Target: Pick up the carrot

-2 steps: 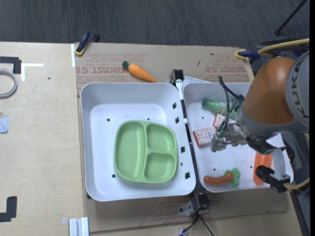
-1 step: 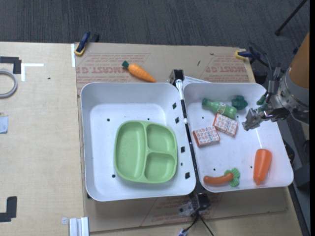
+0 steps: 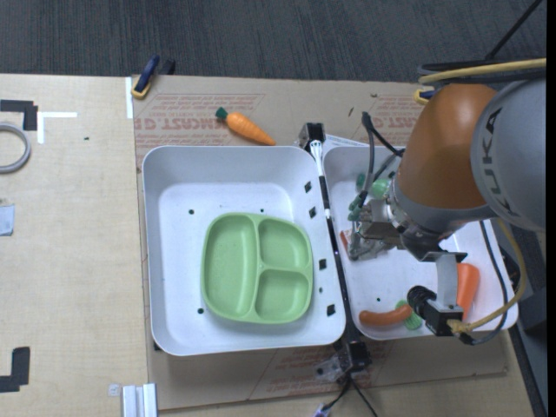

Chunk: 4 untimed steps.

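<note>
Overhead, the arm (image 3: 469, 159) reached in from the right and hung over the right bin (image 3: 508, 320), its orange band covering most of that bin's far half.

- Gripper (image 3: 373, 237): pointed down near the right bin's left wall, among dark cables. Whether it was open or closed could not be told; nothing was seen in its hold.
- Carrot (image 3: 246, 127): orange with a green tip, lying outside both bins on the cardboard (image 3: 200, 102), just beyond the left bin's far rim. It was well apart from the gripper, with the bin walls between them.
- Second carrot (image 3: 385, 316): orange-red, lying flat in the right bin near its front edge, below the gripper and not touching it.
- Orange piece (image 3: 468, 287): upright at the right bin's right side, partly hidden by a black fitting; too little of it showed to identify it.
- Left bin (image 3: 165, 233): held a green divided plate (image 3: 258, 269), set flat toward the front.
- Blue marker (image 3: 146, 75): on the cardboard's far left corner.
- Tape ring (image 3: 10, 148): on the bench at the far left.
</note>
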Each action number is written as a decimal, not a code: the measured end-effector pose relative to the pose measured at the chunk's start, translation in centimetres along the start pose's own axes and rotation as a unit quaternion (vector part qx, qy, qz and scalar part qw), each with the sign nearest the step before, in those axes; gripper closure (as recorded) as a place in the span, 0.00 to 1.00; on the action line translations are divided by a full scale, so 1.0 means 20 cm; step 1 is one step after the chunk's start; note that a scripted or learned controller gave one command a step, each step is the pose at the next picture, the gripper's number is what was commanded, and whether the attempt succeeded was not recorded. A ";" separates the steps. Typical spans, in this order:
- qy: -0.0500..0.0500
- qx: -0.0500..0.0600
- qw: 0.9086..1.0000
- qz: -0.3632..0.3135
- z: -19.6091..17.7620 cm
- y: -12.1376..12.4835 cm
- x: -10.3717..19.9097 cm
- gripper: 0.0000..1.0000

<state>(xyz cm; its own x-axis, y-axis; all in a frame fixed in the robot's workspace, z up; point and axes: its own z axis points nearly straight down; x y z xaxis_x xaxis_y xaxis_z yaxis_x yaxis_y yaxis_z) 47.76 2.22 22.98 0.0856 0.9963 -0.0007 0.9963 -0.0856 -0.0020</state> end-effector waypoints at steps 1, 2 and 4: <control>0.000 -0.001 0.997 -0.076 0.05 0.03 -0.38 1.00; 0.000 0.000 0.993 -0.115 0.19 -0.02 0.30 1.00; 0.000 0.000 0.996 -0.094 0.03 -0.04 0.48 1.00</control>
